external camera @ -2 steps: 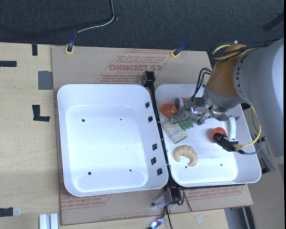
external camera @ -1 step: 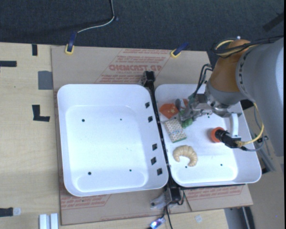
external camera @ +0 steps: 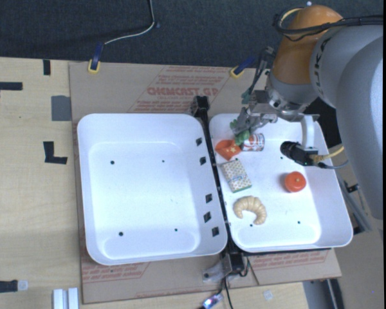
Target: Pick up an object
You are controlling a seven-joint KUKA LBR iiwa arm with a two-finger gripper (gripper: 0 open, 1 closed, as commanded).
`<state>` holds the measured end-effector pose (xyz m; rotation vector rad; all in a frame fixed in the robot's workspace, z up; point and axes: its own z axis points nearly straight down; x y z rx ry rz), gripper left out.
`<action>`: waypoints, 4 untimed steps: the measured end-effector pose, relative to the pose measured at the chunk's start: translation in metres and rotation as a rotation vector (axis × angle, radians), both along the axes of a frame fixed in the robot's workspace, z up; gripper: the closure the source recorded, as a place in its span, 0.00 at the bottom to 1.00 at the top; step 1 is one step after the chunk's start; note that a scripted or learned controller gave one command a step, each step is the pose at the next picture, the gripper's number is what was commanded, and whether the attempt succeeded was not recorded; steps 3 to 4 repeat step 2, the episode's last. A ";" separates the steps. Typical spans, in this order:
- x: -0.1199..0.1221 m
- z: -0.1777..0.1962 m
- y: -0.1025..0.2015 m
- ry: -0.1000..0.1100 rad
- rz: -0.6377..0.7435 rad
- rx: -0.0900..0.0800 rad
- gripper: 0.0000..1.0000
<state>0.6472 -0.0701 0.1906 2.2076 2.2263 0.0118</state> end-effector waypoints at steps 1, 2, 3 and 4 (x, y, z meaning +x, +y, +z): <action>-0.084 -0.007 0.051 0.017 -0.004 0.002 1.00; -0.041 0.036 0.121 0.005 0.001 0.001 1.00; -0.041 0.036 0.121 0.005 0.001 0.001 1.00; -0.041 0.036 0.121 0.005 0.001 0.001 1.00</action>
